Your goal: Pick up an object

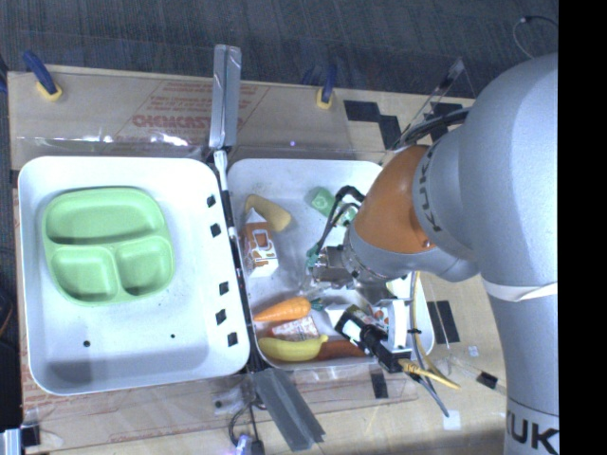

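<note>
- Where the arm (493,188) reaches in from the right, the right bin (285,173) is partly covered by it.
- A green divided tray (106,243) is seen in the left bin (123,349).
- The gripper (327,265) is positioned low inside the right bin; its state cannot be told.
- A carrot (282,311), a banana (289,349) and a small carton (259,245) are located just beside it.

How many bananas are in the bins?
2. One banana lies at the near edge of the right bin, below the carrot. The other banana lies near the bin's far left. The arm may hide more.
</note>
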### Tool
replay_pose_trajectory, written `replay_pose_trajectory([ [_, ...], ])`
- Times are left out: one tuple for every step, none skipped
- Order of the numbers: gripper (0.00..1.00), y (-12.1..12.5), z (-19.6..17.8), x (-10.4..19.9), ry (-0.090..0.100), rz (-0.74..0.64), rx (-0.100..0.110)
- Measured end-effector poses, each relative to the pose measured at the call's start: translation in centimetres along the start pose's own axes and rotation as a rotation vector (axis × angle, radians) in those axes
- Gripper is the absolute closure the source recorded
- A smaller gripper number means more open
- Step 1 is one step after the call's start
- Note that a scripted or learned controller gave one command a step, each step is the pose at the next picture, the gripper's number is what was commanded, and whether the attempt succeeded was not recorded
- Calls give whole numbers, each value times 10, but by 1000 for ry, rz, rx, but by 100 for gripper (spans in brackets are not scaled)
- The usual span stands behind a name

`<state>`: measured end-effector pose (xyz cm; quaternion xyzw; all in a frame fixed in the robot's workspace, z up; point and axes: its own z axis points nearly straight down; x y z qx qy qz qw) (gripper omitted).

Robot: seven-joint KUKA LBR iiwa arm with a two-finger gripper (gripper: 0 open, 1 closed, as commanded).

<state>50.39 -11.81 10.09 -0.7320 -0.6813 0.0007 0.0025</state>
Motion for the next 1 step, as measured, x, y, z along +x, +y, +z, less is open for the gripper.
replay_pose_trajectory([
  [0, 0, 0, 0, 0, 0, 0],
])
